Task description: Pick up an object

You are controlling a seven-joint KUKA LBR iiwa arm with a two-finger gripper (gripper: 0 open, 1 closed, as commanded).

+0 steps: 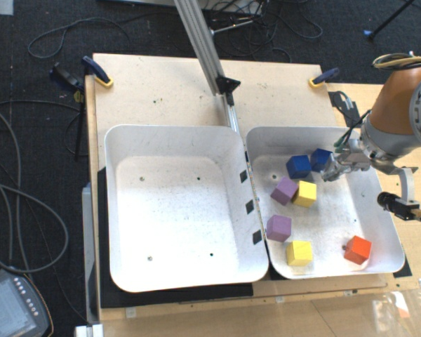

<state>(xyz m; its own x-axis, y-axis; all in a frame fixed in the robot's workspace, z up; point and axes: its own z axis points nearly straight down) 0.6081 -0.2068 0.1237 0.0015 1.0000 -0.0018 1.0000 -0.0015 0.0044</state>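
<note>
The right bin [379, 188] holds several small cubes. Two blue cubes [299, 165] [321, 159] lie near its back. A purple cube [285, 190] and a yellow cube [306, 194] touch in the middle. Another purple cube [278, 227] and a second yellow cube [299, 253] sit toward the front, and an orange cube [358, 249] lies at the front right. My gripper [332, 173] hangs low over the bin, just right of the second blue cube and close to it. No cube shows between its fingers.
The left bin [119, 209] stands beside the right one. A slanted metal pole [200, 37] runs down to the gap between the bins. Clamps [97, 71] [323, 77] hold the board's back corners. The grey and orange arm [396, 114] overhangs the right bin's right side.
</note>
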